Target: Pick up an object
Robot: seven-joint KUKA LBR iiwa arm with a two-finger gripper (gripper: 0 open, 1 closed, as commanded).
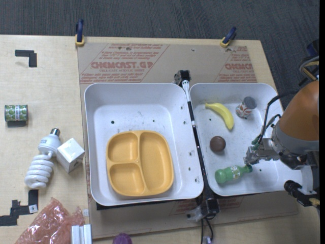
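The claw (252, 157) sits low in the right bin (269, 182), at the cap end of the green bottle (232, 174); whether it is wide, narrow or closed on anything cannot be told from this angle. The bottle lies on its side near the bin's front wall.

Risk, as judged: a round, smooth bottle lying flat is likely to roll or squirt away if pinched off-centre near the narrow neck. The bin wall close by may also crowd the approach.

Beyond the bottle lie a brown ball (218, 144), a banana (222, 114) and a small cup (246, 107), all well apart from it.

The left bin (96, 136) holds a yellow divided tray (139, 162). The tabletop (45, 85) is pale wood, with a light bulb (41, 161), a white cube (70, 154) and a green can (16, 114) left of the bins. Dark carpet (152, 9) lies behind.
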